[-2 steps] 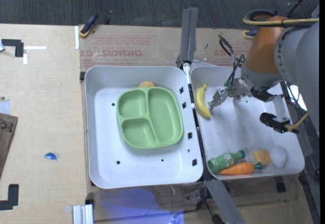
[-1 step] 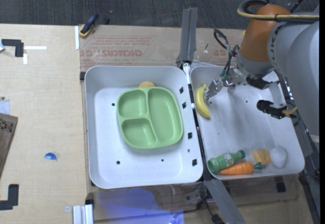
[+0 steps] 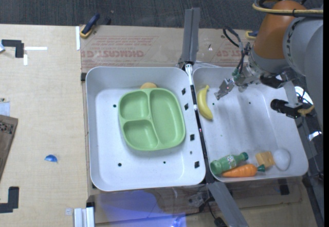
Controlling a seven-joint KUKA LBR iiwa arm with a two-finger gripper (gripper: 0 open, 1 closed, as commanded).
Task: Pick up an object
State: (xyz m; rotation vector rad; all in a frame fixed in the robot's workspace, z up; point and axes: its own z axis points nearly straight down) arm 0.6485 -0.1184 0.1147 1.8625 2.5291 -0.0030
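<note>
In the right bin (image 3: pixel 257 123) a yellow banana (image 3: pixel 204 103) lies along the left wall. A green bottle (image 3: pixel 229 163), an orange carrot (image 3: pixel 240 171), a tan block (image 3: pixel 265 159) and a white ball (image 3: pixel 281 158) sit at the near edge. My gripper (image 3: pixel 224 89) hangs over the far part of the right bin, just right of the banana's upper end, with nothing visibly between its fingers.
The left bin (image 3: pixel 103 118) holds a green divided plate (image 3: pixel 151 118), with a small yellow object (image 3: pixel 148 86) peeking out behind it. A grey divider post (image 3: pixel 190 35) rises between the bins at the back. The arm's orange band (image 3: pixel 272 28) is at the upper right.
</note>
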